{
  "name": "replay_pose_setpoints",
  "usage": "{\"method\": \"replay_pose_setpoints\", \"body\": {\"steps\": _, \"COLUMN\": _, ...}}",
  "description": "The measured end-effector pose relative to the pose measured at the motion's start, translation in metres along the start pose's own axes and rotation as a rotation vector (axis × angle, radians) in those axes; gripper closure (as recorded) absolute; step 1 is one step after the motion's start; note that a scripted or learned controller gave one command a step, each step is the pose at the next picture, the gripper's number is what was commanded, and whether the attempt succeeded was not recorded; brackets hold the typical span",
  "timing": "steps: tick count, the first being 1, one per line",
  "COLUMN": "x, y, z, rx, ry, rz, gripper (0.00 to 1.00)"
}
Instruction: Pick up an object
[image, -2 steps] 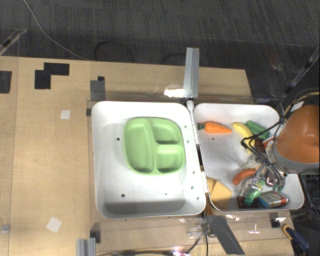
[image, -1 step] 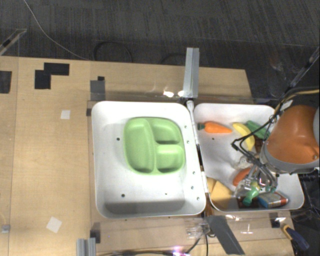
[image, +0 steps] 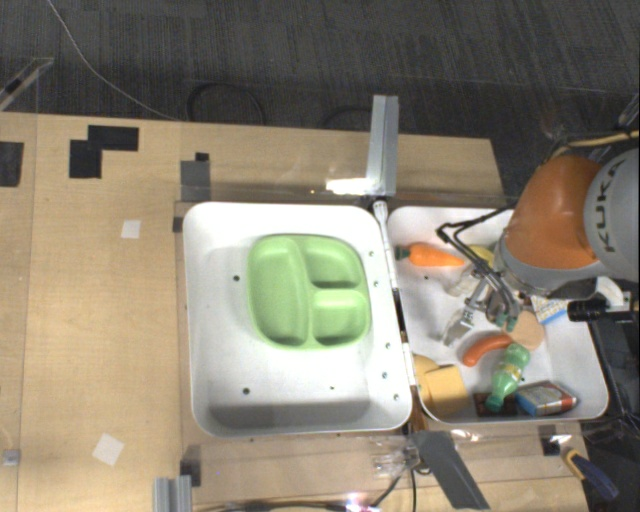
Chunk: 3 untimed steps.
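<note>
Wooden bench boards surrounded the two white bins when I checked. My gripper (image: 468, 322) hung low in the right bin (image: 580, 372), fingers spread and holding nothing, so I judged the pick not yet made. Nearest lay a red sausage-shaped toy (image: 484, 348), just beside the fingertips. A carrot (image: 436, 256), green bottle (image: 507, 373) and tan block (image: 445, 385) crowded close; the left bin (image: 215, 300) held a green tray (image: 305, 290).

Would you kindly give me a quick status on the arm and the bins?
Claw low in right bin, nothing seen held. Nearest: red sausage, orange carrot. Green bottle, yellow block crowd close by. Green tray in left bin.
</note>
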<state>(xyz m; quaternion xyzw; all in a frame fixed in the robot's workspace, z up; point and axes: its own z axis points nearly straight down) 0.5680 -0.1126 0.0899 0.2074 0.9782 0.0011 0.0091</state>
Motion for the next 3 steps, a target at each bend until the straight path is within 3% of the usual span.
{"method": "replay_pose_setpoints", "body": {"steps": 1, "x": 0.031, "y": -0.014, "z": -0.001, "rx": 0.000, "ry": -0.001, "rz": 0.080, "gripper": 0.00}}
{"method": "replay_pose_setpoints", "body": {"steps": 2, "x": 0.026, "y": -0.011, "z": -0.015, "rx": -0.005, "ry": -0.018, "rz": 0.075, "gripper": 1.00}}
{"method": "replay_pose_setpoints", "body": {"steps": 3, "x": 0.010, "y": -0.036, "z": -0.088, "rx": 0.003, "ry": 0.006, "rz": -0.235, "gripper": 1.00}}
